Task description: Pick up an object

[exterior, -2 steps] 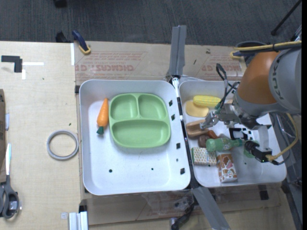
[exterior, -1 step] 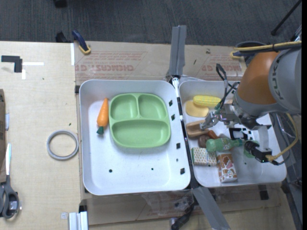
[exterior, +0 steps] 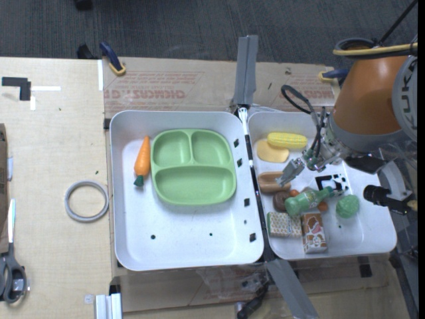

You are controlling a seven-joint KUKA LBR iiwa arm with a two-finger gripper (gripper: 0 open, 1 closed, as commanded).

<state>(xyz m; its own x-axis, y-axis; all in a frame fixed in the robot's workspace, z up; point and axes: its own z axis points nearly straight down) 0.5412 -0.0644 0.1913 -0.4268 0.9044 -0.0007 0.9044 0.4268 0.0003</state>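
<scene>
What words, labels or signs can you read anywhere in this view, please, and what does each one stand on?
"UK": white letters, cut by the frame edge, on the grey arm.
Red lettering, upside down and too faint to read: on the cardboard sheet behind the bins.
Black-and-white square marker, no words: near the end effector.
Printing too small to read: the snack packet and the small box.
</scene>
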